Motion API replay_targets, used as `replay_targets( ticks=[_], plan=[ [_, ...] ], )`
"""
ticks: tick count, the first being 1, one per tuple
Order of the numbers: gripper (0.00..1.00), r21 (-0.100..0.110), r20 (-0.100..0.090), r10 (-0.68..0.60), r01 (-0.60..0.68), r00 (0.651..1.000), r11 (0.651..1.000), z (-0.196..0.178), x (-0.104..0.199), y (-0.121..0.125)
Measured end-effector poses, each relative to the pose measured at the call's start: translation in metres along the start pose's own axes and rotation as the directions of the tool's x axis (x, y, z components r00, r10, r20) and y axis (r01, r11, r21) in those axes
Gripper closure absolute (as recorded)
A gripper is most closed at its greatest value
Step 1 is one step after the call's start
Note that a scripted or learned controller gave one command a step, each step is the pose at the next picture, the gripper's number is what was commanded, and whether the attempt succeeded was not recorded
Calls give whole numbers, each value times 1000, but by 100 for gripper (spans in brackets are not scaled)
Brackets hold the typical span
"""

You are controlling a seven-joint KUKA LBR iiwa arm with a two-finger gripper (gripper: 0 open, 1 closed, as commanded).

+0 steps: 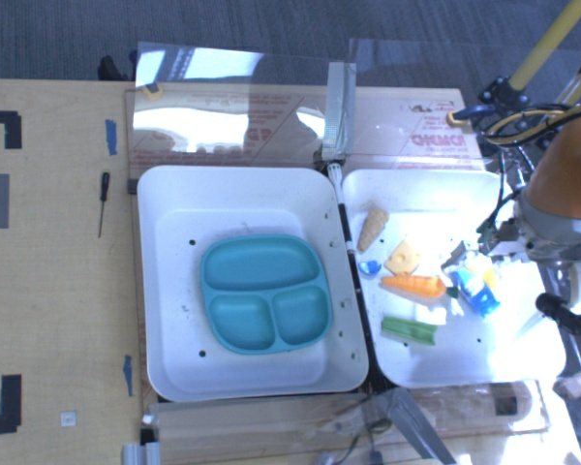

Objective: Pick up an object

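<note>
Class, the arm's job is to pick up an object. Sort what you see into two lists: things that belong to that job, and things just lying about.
Belonging to the job:
gripper
carrot
cheese wedge
green stick
blue and white object
bread roll
right bin

Just lying about:
teal divided tray
left bin
screwdriver

A single camera hangs above the pale wooden bench (48, 260) and looks down at a slant, far enough off to take in both shallow white plastic bins. The left bin (165, 289) sits mid-frame, the right bin (523, 356) toward the right edge. Grey carpeted floor (271, 8) runs across the top of the frame, so the view tilts away from the lower edge. The grey arm with its orange band (562, 177) enters from the right.
</note>
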State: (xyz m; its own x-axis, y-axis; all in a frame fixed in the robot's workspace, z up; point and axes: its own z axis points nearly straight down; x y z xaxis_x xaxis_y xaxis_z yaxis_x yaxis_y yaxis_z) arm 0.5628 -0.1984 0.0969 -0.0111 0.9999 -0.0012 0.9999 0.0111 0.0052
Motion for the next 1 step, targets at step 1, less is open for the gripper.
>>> replay_targets(
  ticks=[1],
  plan=[
    [100, -2, 1, 3, -3, 1000, 1000, -10, -1, 0]
  ],
)
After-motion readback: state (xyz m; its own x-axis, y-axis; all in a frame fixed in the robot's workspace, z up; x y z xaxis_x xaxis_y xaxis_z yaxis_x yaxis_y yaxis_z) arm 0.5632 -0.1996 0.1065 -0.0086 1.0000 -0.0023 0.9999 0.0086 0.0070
